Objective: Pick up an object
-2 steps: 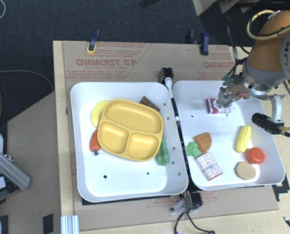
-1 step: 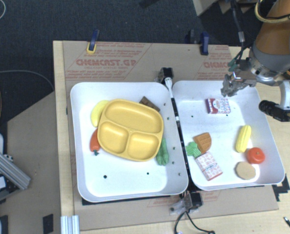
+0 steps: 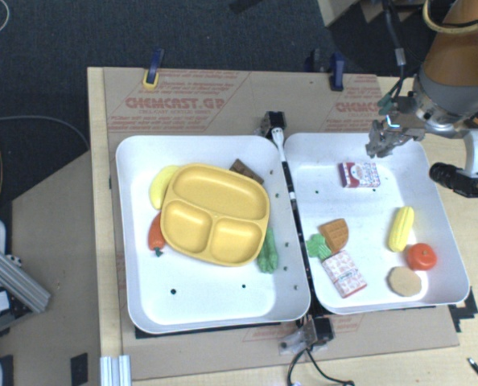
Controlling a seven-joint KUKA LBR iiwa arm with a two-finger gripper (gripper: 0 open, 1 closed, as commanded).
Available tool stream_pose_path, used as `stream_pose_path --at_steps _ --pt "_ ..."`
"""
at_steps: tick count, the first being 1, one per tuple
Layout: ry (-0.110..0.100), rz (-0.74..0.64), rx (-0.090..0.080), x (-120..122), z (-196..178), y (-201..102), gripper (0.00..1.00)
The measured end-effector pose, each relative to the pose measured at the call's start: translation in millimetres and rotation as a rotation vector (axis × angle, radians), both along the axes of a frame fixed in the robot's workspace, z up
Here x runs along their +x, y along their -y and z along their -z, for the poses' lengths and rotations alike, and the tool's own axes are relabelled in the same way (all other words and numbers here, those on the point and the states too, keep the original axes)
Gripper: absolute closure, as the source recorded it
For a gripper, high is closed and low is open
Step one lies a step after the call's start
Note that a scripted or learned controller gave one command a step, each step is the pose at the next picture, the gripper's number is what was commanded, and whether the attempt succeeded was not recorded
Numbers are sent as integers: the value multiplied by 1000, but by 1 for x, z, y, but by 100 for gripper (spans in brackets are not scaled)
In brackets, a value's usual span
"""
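Note:
My gripper [image 3: 378, 147] hangs over the far part of the right bin [image 3: 440, 215], just above and to the right of a red and white packet [image 3: 358, 174]. Nothing shows between its fingers. Lower in the same bin lie a yellow corn cob [image 3: 401, 227], a red tomato [image 3: 421, 256], a tan round biscuit [image 3: 403, 281], a brown waffle piece [image 3: 335, 233] with a green bit [image 3: 317, 248] beside it, and a pink patterned packet [image 3: 345, 273].
The left bin [image 3: 142, 280] holds a yellow divided tray [image 3: 215, 214] tilted over other things: a yellow banana [image 3: 162, 185], a red-orange item [image 3: 156, 235], a green leafy item [image 3: 268, 253] and a brown item [image 3: 245, 170]. Clamps [image 3: 151, 69] stand at the bench's far edge.

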State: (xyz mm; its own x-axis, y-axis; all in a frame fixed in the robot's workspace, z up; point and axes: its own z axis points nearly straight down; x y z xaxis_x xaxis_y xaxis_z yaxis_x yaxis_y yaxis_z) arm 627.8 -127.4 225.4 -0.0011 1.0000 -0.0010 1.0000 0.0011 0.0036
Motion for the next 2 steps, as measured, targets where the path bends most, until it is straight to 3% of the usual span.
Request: stream_pose_path --at_steps 2 --pt "-6 -5 3 -15 -12 -117 100"
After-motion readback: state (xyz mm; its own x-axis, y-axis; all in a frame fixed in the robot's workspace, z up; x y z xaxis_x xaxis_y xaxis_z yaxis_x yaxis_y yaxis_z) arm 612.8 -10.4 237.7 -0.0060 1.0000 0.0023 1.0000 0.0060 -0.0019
